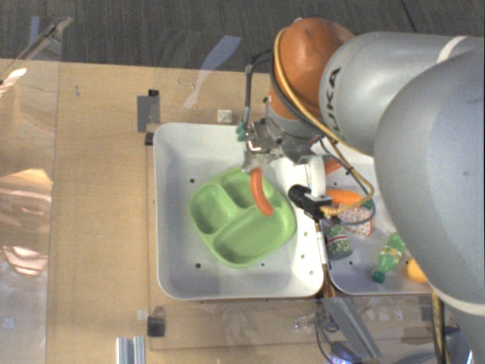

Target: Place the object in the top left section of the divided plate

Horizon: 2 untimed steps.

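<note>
An orange sausage-shaped object (260, 191) lies with its long axis running from upper left to lower right, its upper end under the tool (254, 156) and its lower end over the right-hand section of the green divided plate (227, 237). Whether the tool grips it cannot be told. The plate is smooth plastic, three-sectioned with rounded corners, in the left white bin (174, 264) on the wooden worktop (91, 203). The arm (379, 89) reads "KUKA".
</note>
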Available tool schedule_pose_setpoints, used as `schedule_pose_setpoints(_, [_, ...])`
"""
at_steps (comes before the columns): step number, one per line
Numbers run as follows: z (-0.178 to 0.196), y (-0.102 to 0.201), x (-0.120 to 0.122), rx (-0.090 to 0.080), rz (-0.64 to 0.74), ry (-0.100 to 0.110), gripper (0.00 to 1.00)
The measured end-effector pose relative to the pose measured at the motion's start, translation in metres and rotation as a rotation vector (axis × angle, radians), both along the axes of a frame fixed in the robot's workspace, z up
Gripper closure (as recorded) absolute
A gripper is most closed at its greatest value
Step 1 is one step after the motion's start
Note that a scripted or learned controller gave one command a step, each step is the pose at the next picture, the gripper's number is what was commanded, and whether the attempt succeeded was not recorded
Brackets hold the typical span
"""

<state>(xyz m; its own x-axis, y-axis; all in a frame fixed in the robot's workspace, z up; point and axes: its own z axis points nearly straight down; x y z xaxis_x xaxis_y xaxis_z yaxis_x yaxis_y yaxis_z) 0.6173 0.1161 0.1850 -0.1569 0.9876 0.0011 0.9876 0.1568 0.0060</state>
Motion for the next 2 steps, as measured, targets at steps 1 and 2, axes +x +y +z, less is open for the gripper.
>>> schedule_pose_setpoints(1, [0.0436,0.0769,-0.0016,0.000,0.071,0.001,1.00])
schedule_pose_setpoints(2, [0.0435,0.0767,-0.0017,0.000,0.071,0.001,0.00])
